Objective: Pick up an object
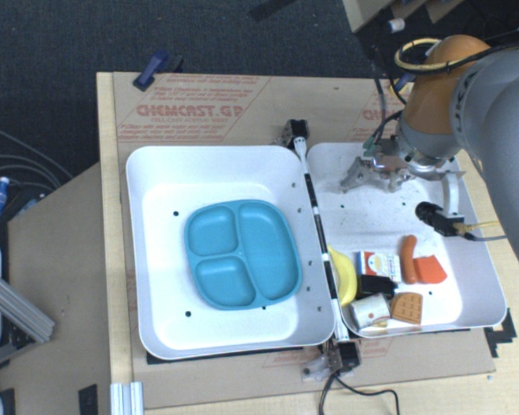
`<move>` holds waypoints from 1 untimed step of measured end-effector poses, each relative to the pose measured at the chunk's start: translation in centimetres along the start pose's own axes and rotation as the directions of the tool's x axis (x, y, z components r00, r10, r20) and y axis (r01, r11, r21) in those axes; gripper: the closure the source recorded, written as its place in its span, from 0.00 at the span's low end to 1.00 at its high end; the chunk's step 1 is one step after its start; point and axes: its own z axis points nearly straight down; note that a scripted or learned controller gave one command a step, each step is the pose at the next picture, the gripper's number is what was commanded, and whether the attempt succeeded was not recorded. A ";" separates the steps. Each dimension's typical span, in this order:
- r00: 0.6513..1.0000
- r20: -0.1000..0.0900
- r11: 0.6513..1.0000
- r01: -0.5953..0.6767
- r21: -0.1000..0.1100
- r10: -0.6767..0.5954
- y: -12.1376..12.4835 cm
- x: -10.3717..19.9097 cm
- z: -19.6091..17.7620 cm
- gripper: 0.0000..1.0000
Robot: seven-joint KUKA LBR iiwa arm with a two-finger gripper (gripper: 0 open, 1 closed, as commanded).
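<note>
- The grey arm (502, 85) is in from the right, with its orange band (432, 93) above the far end of the right bin (495, 305).
- The gripper (371, 185) sits low over the far left part of that bin, over bare white floor.
- Its fingers (349, 181) look spread apart, though the slant makes this hard to judge, and nothing shows between them.
- All the pickable pieces are crowded into the near half of the right bin, well apart from the gripper.
- A yellow banana (344, 275) lies along the bin's left wall.
- Just right of it is a small white carton (376, 262) with red print.
- Next comes a reddish sausage (408, 249), lying roughly lengthwise, away from the camera.
- An orange wedge (430, 270) is tucked just beside the sausage on its right.
- Nearer the camera, a white cup (369, 311) lies tipped over at the near left corner, and a tan cracker (406, 307) is right next to it.
- A small black piece (377, 284) sits between the carton and the cup; what it is I cannot make out.
- In the left bin (156, 197), a blue divided plate (242, 253) lies flat in the middle, clear of the walls.
- On the bench beyond the bins, a small blue item (151, 70) rests at the far left corner.
</note>
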 end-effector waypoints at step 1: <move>1.000 0.001 1.000 0.001 -0.002 -0.001 0.1 0.0 -1.1 1.00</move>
